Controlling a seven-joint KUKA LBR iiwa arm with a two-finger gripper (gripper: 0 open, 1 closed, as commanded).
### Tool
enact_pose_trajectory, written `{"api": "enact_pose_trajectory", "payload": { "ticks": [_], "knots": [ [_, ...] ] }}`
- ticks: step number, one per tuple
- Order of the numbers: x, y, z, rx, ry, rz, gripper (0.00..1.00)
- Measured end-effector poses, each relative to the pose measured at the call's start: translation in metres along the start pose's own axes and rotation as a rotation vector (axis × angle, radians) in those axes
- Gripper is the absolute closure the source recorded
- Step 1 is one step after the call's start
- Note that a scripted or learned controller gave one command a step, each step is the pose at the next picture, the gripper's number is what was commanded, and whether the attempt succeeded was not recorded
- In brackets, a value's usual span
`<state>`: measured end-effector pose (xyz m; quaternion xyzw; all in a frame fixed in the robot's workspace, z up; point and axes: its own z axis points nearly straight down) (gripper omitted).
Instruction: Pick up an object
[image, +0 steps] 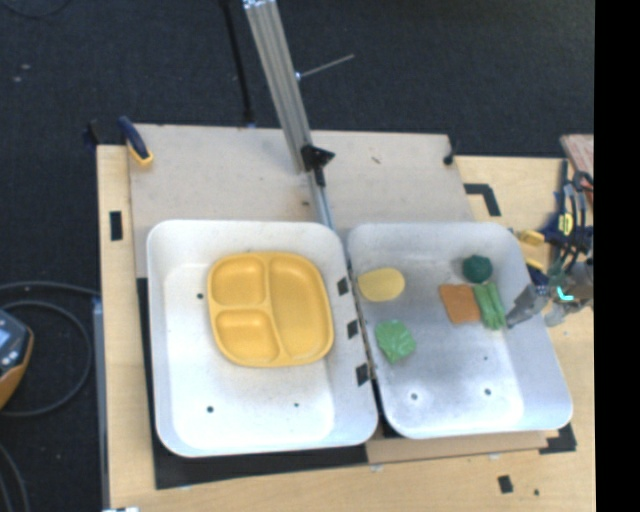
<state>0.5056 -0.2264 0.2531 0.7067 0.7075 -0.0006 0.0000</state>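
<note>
I judge this the approach step: gripper (520, 312) at right bin (450, 400) edge beside green stick (490, 306); claw state unreadable. Next: centre over it, descend.

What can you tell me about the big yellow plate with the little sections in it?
The yellow plate is a rounded-square tray that looks like smooth plastic. Raised ridges split it into three compartments: two toward the left and one long one on the right. It lies flat and right side up, slightly turned, in the left white bin, toward its upper middle. Nothing lies in it, and nothing but the bin floor touches it.
</note>
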Motion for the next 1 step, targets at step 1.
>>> {"api": "enact_pose_trajectory", "payload": {
  "ticks": [1],
  "knots": [
    [-0.0001, 0.0006, -0.0009, -0.002, -0.001, 0.0, 0.0]
  ]
}}
